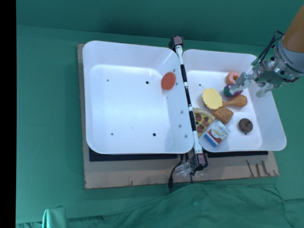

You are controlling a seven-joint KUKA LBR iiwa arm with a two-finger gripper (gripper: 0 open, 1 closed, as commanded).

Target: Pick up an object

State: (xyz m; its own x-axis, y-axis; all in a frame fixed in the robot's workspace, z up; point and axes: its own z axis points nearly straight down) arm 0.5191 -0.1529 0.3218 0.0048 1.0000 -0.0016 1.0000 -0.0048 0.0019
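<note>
Hovering at 2 o'clock over the right bin (266, 139), my claw (250, 85) is spread wide and holding nothing, so I judge this the approach step; next calls for descending onto the pink donut (232, 76) at its 9 o'clock.

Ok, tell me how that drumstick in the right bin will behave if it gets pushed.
The drumstick looks like moulded plastic, so probably stiff and light. It lies flat, so tipping seems unlikely, but its rounded shape may pivot or slide. It touches the yellow piece, which would likely shift too.
</note>
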